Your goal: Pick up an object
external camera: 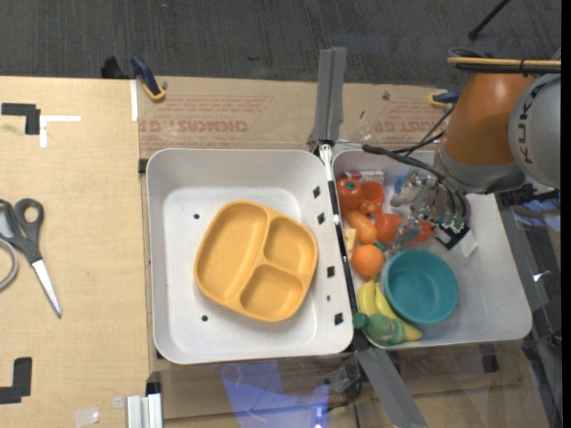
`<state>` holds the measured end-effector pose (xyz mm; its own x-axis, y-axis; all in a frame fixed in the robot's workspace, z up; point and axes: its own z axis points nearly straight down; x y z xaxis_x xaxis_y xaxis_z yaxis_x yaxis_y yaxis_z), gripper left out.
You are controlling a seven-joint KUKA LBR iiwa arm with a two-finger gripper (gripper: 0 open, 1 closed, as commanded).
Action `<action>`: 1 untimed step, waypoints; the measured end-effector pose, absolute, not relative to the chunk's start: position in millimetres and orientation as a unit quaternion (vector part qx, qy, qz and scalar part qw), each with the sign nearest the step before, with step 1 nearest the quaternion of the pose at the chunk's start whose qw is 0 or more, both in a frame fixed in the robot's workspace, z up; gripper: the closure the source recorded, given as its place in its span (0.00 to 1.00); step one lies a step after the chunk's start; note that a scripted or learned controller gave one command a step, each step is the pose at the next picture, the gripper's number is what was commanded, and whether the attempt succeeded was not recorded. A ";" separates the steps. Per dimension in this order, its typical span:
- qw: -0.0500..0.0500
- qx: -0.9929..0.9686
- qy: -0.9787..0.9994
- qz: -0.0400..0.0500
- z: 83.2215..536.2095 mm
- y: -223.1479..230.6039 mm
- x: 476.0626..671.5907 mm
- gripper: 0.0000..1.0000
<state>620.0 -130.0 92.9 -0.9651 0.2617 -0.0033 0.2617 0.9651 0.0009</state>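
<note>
While the grey two-finger gripper (417, 224) hangs low over small red-orange toys (370, 210) in the right white bin (500, 319), the approach step is underway. Finger state: cannot tell. Next, it must close on one piece.

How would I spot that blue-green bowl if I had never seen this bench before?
Start at the right white bin, the one under the grey and orange arm. Look to its front half, just right of the divider, where a teal bowl sits open side up. It is the only blue-green thing there: an orange lies at its left and a yellow banana curls along its lower left rim.
</note>
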 end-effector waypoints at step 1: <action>0.003 0.042 0.999 -0.001 99.5 -218.4 629.9 0.00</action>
<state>629.9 -218.4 99.5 -0.9964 0.0848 -0.0061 0.0848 0.9964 -0.0013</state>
